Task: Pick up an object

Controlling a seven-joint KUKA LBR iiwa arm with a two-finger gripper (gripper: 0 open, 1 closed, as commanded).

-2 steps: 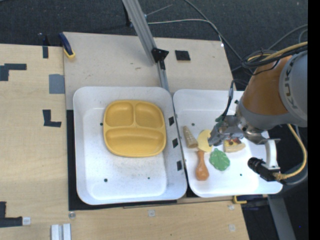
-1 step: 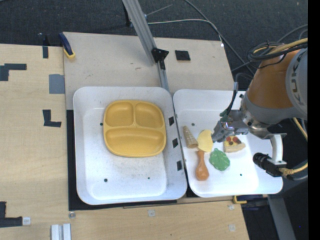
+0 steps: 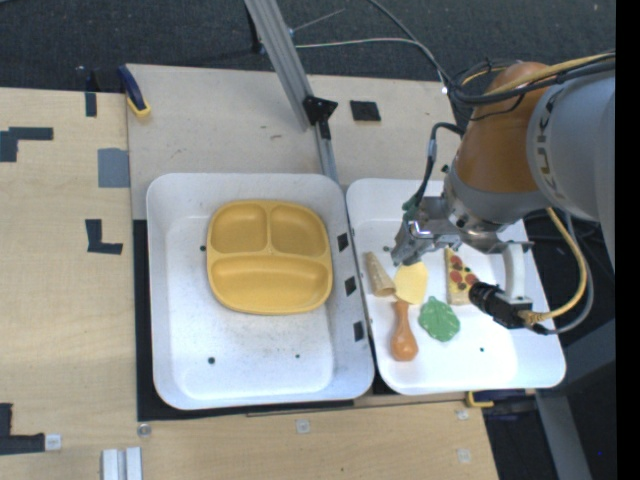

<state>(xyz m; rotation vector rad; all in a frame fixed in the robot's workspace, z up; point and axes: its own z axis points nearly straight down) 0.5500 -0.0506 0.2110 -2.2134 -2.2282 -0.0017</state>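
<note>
gripper (image 3: pixel 412 251) hangs low in the right bin (image 3: pixel 500 368), just above the cheese (image 3: pixel 411 285) to grab it; can't tell its opening or any hold

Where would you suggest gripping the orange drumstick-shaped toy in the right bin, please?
Probably across the narrow shaft of the orange drumstick toy, coming straight down. It lies flat and lengthwise, bulb toward the bin's near edge; the green piece crowds one side, so close crosswise.

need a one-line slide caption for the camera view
KUKA arm's gripper poised over toy food in the right bin, just above a yellow piece; yellow divided tray sits in the left bin.
</note>
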